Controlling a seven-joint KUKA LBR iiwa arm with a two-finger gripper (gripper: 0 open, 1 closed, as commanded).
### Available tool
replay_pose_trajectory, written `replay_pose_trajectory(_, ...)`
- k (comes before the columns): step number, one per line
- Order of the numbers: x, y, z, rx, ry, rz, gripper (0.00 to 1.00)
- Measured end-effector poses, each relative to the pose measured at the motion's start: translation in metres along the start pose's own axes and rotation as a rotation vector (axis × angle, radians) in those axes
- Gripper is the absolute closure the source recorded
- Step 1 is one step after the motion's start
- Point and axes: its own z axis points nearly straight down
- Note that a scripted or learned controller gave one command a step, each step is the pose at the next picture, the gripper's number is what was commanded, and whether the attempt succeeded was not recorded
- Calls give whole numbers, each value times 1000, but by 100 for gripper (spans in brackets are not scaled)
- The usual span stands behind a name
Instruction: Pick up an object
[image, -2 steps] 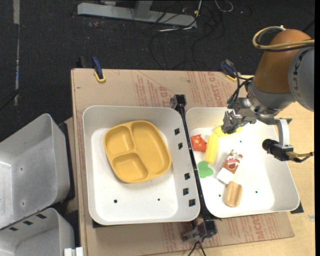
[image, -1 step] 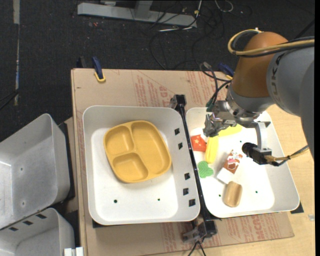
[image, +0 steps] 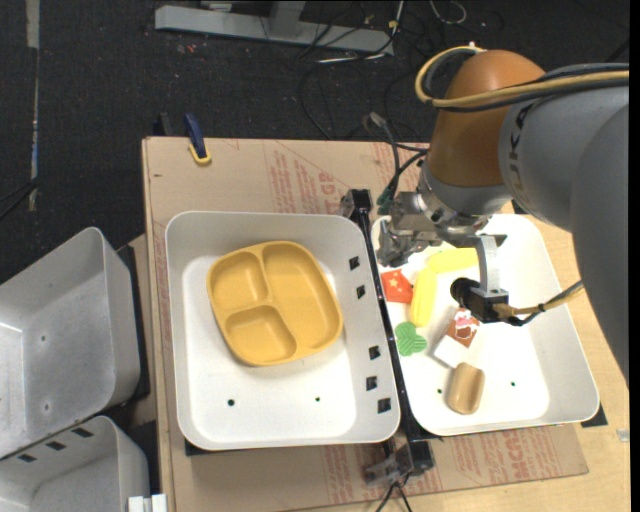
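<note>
The likeliest thing for me to lift is the yellow block (image: 432, 283), a long bar in the right bin (image: 560, 350). Its long axis runs at a slant, from upper right near my wrist down to lower left, where its narrow end points toward the green piece (image: 411, 339). The upper end is partly hidden under my own hardware.

Just left of the bar lies a small red-orange piece (image: 397, 287), close by the wall between the bins. The green piece sits just below the bar's lower end. To the right of that is a small red and white carton (image: 462, 328), tilted, and lower still a tan rounded object (image: 464, 388) with its long axis roughly up and down in the view.

My gripper (image: 405, 238) hangs over the upper left corner of the right bin, near the bar's upper end. I cannot tell how it is set, nor whether it touches anything.

The left bin (image: 200, 400) holds a yellow divided plate (image: 273, 301), lying flat, well apart from me.
</note>
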Motion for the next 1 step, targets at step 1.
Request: replay_pose_trajectory(1,55,4,8,1,-1,2,100)
